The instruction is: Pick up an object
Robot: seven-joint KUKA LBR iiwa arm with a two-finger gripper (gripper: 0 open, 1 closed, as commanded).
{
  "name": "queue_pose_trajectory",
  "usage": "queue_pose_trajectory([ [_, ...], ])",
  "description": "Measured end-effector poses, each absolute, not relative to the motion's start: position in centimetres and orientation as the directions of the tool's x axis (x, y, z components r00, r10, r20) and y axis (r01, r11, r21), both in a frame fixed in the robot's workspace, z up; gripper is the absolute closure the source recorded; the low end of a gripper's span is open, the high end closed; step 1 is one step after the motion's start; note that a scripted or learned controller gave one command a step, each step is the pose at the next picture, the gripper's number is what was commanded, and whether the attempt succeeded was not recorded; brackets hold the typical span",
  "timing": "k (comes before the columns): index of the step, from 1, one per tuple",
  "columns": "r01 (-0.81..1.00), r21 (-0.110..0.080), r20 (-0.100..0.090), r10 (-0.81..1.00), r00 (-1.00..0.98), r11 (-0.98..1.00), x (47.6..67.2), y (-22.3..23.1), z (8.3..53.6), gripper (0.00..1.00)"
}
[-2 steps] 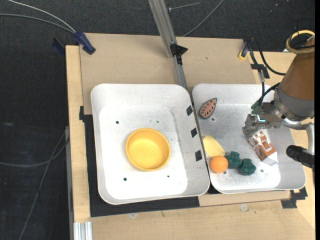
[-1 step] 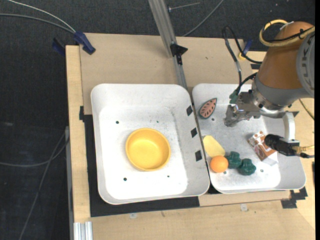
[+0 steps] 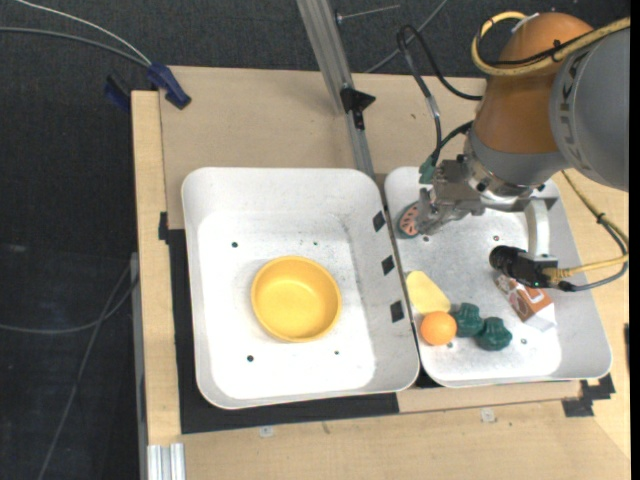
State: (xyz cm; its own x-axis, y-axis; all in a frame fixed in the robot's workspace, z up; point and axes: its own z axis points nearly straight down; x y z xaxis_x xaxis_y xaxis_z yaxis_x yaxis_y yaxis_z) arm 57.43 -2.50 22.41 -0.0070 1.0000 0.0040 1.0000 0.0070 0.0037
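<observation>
Camera view has my gripper point(image 3: 432, 211) low in the right bin point(image 3: 575, 353), grip state unclear, beside a reddish disc point(image 3: 410, 222); I fear it slides against the wall and escapes.
</observation>
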Motion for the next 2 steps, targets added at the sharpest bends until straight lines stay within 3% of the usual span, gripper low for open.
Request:
queue_pose_trajectory([
  [2, 1.0, 0.002, 0.004, 1.0, -0.006, 0.006, 60.6, 8.2, 24.7, 1.0],
])
